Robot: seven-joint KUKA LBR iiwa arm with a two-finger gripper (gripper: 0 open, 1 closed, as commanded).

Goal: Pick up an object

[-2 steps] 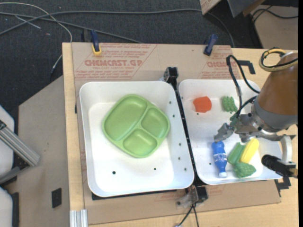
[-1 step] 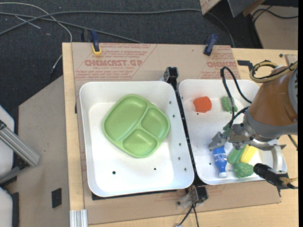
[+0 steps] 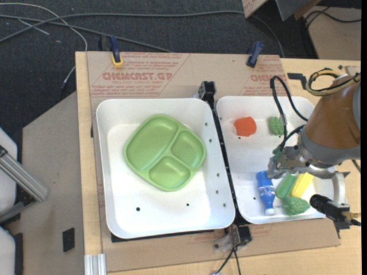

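The right bin [image 3: 252, 110] holds an orange-red block [image 3: 245, 126] at the back, a small green piece [image 3: 277, 125] to its right, a blue bottle-shaped toy [image 3: 265, 192] near the front, a green and yellow piece [image 3: 293, 185] and a green leafy piece [image 3: 296, 205]. My gripper [image 3: 285, 168] hangs over the front of this bin, just above the blue toy and the green and yellow piece. The arm's wrist hides the fingertips.
The left bin [image 3: 109, 171] holds a light green divided plate [image 3: 165, 152]. A black clamp [image 3: 207, 89] sits between the bins at the back, another [image 3: 239, 234] at the front. Cables [image 3: 281, 105] trail over the right bin.
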